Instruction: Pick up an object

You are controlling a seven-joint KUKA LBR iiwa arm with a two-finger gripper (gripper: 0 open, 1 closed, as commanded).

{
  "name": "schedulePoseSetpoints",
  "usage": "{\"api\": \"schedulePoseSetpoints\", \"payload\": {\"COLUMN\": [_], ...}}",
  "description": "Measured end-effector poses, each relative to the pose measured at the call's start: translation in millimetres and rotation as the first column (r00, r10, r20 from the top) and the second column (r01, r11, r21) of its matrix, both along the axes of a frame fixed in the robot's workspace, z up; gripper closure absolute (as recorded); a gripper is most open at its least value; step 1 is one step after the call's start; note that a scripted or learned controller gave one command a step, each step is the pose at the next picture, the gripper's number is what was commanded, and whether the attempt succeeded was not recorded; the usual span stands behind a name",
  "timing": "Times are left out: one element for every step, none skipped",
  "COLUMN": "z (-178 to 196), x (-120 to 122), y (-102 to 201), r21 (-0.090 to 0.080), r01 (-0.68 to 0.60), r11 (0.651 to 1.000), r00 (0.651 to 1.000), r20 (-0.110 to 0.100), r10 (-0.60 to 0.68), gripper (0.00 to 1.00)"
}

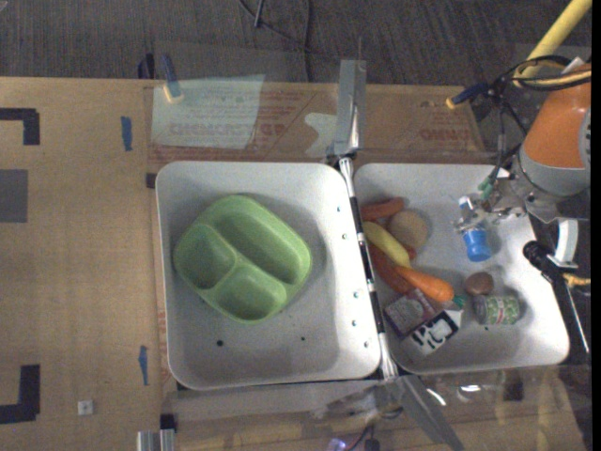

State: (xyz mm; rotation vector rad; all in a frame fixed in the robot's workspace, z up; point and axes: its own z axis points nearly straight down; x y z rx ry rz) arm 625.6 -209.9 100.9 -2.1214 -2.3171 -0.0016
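My gripper hangs over the upper right part of the right bin, reaching in from the right below the orange band. Directly under its tip is a small blue cup-like object; whether the two touch is unclear. To the left lie a brown potato, a yellow banana, an orange carrot and a reddish sausage. A brown round piece and a green can lie lower right.
The left bin holds a green divided plate. Two small packets lie at the right bin's front left. A metal divider runs between the bins. Cables and a yellow rod crowd the upper right.
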Motion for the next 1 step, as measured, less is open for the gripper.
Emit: {"api": "schedulePoseSetpoints", "payload": {"z": [101.1], "x": [32.9], "y": [70.6], "r21": [-0.002], "r01": [0.077], "r11": [0.997], "r00": [0.997], "r20": [-0.001], "r10": [-0.077], "gripper": [1.0]}}
